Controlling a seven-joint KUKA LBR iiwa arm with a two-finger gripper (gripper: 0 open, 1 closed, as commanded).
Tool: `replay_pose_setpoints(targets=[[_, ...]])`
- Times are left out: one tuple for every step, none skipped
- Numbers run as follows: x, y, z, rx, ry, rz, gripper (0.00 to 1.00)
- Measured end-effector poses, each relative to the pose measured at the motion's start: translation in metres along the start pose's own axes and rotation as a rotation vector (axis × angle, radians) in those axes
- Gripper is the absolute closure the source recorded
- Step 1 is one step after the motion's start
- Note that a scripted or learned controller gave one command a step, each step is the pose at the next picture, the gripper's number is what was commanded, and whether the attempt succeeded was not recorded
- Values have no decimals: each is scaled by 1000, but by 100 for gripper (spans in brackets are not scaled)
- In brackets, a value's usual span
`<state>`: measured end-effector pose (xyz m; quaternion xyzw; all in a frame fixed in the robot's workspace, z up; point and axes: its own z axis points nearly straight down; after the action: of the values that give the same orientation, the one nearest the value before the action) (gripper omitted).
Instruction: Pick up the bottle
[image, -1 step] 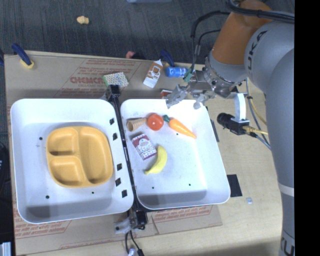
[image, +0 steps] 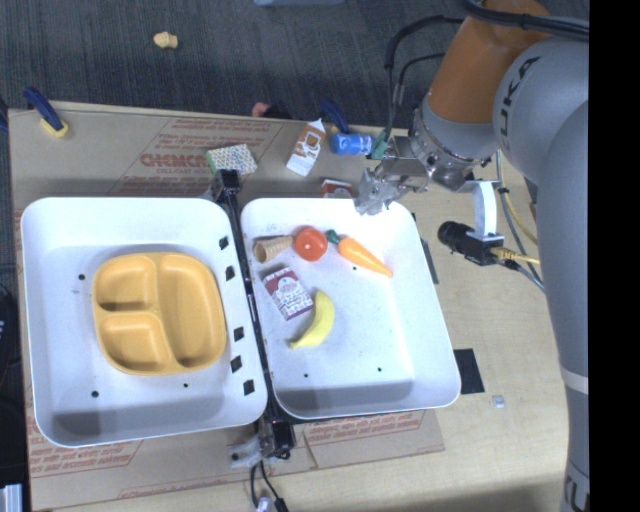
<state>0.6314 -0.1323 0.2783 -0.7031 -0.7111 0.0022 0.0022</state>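
A small blue object (image: 350, 144), possibly the bottle, lies on its side on the cardboard behind the right bin. My gripper (image: 372, 198) hangs over the far rim of the right bin (image: 430, 330), a little in front of and to the right of that blue object. In the right bin lie a cone (image: 270, 247), a red tomato (image: 310, 244), an orange carrot (image: 362, 256), a small red box (image: 288, 294) and a banana (image: 315, 322). The gripper is above and behind the carrot, apart from it.
The left bin (image: 50, 300) holds a yellow divided plate (image: 158, 310). Behind the bins lie a small milk carton (image: 306, 148) and a green patterned packet (image: 232, 158). A black clip (image: 228, 185) sits where the bins meet. Cables and a black part (image: 470, 243) are to the right.
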Motion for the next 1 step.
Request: replay_pose_setpoints(targets=[[-70,-53,76,-1,-1,-46,100]])
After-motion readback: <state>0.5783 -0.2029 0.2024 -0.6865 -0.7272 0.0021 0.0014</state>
